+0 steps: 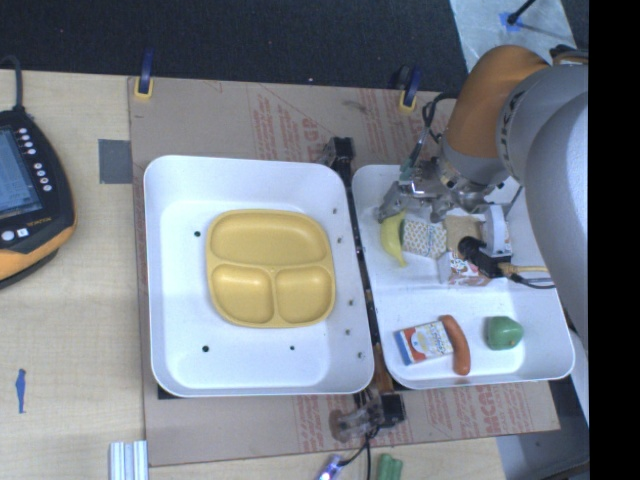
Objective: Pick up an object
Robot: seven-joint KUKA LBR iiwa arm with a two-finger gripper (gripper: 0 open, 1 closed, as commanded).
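While the gripper (432,196) is hovering low over the right bin's (520,368) far end, its finger state cannot be told
Banana (392,240) and patterned packet (424,238) are lying crowded just below it near the bin's left wall; approaching vertically is advisable, clearing that wall. Sausage (458,343), carton (428,343) and green object (503,332) are sitting nearer the front with more open room
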